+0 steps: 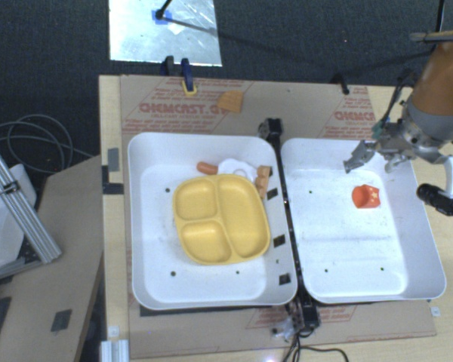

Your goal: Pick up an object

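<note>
- We look down at a slant on a bench (113,225) that carries two shallow white bins side by side on a sheet of printed cardboard (302,104).
- In the left bin (147,277) we see a yellow plate (220,219) divided into three compartments; it lies flat near the bin's middle.
- Just beyond the plate, toward the bin's far wall, lie an orange sausage-shaped piece (207,168), a white object (237,170) and a small tan piece (263,178) near the bin's right wall. The white object touches the plate's far edge; we cannot tell what it is.
- In the right bin (347,277) we see one small orange-red object (366,197), lying on the floor of the bin in its far right part. This is the nearest thing there is to pick up.
- The arm (442,89) comes in from the right, grey with an orange band above the wrist.
- Its gripper (374,157) hangs over the far part of the right bin, just beyond the orange-red object and apart from it. Its two fingers stand spread wide, with nothing between them.
- A tan scrap (230,101) rests on the cardboard beyond the left bin, near a blue and yellow clamp (187,76).
- Farther back, a shiny silver sheet (164,21) lies on the dark floor.
- At the left we see looped grey cables (30,145) and a metal rail (19,210).
</note>
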{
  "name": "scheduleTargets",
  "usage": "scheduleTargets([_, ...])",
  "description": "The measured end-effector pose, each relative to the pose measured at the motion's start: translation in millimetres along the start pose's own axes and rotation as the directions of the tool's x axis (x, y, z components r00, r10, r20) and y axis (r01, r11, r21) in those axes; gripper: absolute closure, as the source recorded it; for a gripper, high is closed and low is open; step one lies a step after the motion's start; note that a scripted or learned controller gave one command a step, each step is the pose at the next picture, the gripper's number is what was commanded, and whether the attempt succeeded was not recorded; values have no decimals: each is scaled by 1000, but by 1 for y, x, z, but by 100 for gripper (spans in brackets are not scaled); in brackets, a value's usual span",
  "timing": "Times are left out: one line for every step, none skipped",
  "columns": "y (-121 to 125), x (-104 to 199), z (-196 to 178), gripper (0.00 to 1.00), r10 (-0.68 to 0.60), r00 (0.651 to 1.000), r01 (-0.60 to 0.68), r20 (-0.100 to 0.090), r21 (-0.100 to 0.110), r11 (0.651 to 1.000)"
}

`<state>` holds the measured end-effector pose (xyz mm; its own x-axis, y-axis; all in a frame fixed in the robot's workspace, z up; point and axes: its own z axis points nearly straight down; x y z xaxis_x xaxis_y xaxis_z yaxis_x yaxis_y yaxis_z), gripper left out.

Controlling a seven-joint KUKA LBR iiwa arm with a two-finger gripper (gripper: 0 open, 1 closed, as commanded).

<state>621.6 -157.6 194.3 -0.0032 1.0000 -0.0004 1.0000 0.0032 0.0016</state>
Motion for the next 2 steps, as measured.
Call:
scheduleTargets([-12, -52, 116, 0, 6, 1000, -6, 0, 5, 1000])
scheduleTargets([-8, -49, 98, 100, 1, 1000, -1, 2, -4, 1000])
